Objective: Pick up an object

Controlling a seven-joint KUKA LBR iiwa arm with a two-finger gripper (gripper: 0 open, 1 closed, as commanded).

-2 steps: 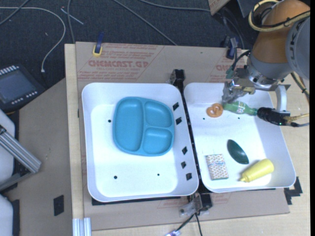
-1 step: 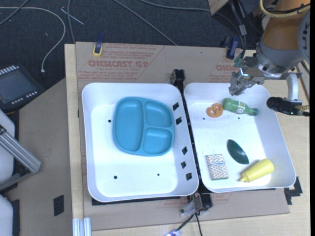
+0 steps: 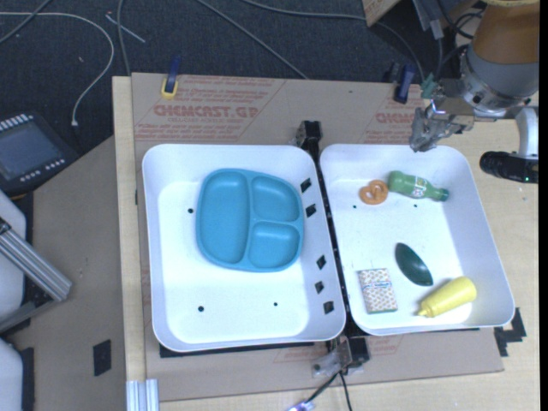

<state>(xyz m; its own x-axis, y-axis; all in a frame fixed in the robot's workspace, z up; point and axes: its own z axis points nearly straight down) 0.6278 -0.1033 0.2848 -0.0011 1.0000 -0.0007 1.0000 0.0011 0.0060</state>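
Note:
My gripper (image 3: pixel 425 140) hangs over the far edge of the right bin (image 3: pixel 479 229), above and behind the objects, with nothing visible between its fingers. Just below it a green bottle (image 3: pixel 417 187) lies on its side. An orange pretzel (image 3: pixel 373 193) sits to the bottle's left. Farther forward lie a dark green oval piece (image 3: pixel 414 264), a small patterned box (image 3: pixel 377 289) and a yellow bottle (image 3: pixel 447 297).
The left bin (image 3: pixel 171 289) holds a blue divided plate (image 3: pixel 249 219). Black clips (image 3: pixel 310 134) join the bins along the middle. Cables run over the dark floor behind the bench, and a blue clamp (image 3: pixel 170 82) grips the board's far edge.

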